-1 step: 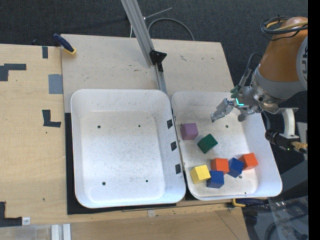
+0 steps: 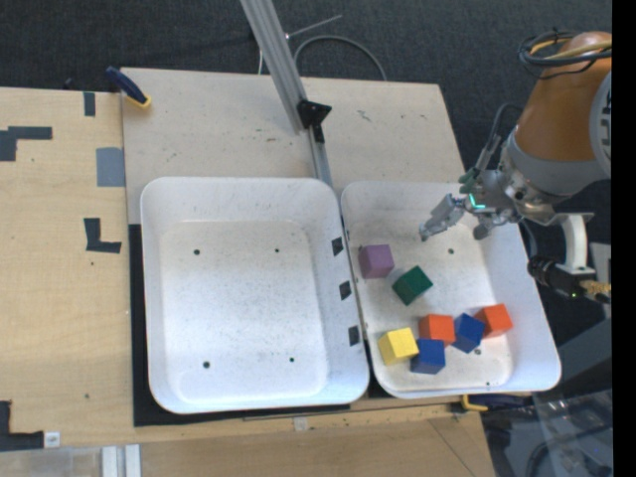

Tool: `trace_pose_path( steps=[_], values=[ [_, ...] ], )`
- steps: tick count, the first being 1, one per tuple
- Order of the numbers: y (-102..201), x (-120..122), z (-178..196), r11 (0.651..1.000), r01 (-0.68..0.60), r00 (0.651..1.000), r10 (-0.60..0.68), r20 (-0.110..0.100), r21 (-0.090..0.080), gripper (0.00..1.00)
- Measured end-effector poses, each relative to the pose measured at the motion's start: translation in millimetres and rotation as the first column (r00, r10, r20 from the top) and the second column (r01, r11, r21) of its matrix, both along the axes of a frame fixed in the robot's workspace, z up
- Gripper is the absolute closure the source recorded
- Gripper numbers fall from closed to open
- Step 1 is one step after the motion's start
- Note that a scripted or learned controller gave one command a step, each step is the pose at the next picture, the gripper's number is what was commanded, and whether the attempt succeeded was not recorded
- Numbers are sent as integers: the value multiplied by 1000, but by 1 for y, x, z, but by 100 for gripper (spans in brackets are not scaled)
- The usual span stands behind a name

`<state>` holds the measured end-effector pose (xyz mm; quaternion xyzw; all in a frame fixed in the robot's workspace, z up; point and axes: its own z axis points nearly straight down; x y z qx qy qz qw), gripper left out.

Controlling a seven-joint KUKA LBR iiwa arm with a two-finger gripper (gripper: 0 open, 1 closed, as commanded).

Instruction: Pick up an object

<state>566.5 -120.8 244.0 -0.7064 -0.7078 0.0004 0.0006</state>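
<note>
Several coloured cubes lie in the right bin (image 2: 517, 266): a purple one (image 2: 376, 260), a green one (image 2: 411, 285), an orange one (image 2: 436, 328), a blue one (image 2: 468, 332), a red-orange one (image 2: 495, 319), a yellow one (image 2: 399, 344) and a second blue one (image 2: 429, 357). My gripper (image 2: 454, 231) hangs over the far part of the right bin, up and to the right of the purple and green cubes. It is open, and nothing sits between its fingers.
The left bin (image 2: 159, 266) stands beside the right one, with a black divider strip between them. A slanted metal pole (image 2: 278, 48) rises behind the bins. A blue and yellow tool (image 2: 127, 85) lies on the bench at far left.
</note>
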Motion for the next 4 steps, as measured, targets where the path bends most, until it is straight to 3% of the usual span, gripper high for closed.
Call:
trace_pose_path(
  steps=[1,3,4],
  values=[
    [-7,2,-60,1000,2,1000,-2,-6,0,0],
    [-17,5,-151,1000,2,1000,-2,5,-3,0],
    [-15,3,-143,1000,0,1000,0,-1,0,100]
  ],
)
